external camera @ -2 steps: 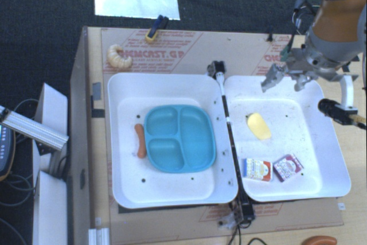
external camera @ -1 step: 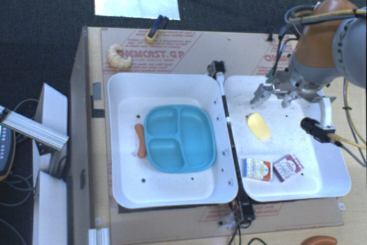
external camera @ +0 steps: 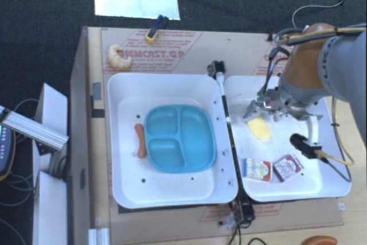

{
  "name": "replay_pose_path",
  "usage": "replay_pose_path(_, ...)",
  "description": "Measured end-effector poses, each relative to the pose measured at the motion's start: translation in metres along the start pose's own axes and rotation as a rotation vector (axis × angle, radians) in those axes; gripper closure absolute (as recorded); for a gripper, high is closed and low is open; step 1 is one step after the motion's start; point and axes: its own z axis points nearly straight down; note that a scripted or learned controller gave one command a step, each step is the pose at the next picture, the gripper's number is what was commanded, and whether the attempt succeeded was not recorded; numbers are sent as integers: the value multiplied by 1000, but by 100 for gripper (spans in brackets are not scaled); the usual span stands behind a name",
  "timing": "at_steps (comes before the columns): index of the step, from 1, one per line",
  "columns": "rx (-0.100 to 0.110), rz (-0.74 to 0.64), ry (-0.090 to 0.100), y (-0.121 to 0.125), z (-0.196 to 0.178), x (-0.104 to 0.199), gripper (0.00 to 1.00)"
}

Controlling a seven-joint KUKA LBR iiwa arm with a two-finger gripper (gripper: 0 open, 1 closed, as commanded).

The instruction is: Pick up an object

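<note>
White plastic, two shallow bins. Nearest the camera in the right bin (external camera: 335,181): two small printed packets, one red-and-white packet (external camera: 257,169) and one tilted red packet (external camera: 288,167), lying just beside each other on the floor and not touching my tool. A black-and-yellow cable fitting (external camera: 307,147) hangs over them.

Next back: a yellow block (external camera: 260,128), lying flat, tilted, near the bin's left wall. I take this as the target. My pincer (external camera: 256,108) sits directly above its far end, tips low and close to it. Whether the tips are spread or closed I cannot tell; the wrist hardware masks them, and nothing is visibly clamped.

Left bin (external camera: 123,123): a blue divided tray (external camera: 179,138) in the middle, an orange sausage-shaped piece (external camera: 140,141) just beside its left edge. Both well apart from me.

Farther, on the bench: a pale curled grub-shaped toy (external camera: 118,57) and a blue-and-yellow tool (external camera: 155,28).

Judgement: approach step, grasp not yet made. The next move calls for straddling the block across its narrow width, descending to the floor, closing, then lifting straight. Risk: the tips sit near one end, so it may pivot out.
</note>
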Motion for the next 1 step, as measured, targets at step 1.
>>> replay_pose_path(1,-2,-1,0,3,21,4,0)
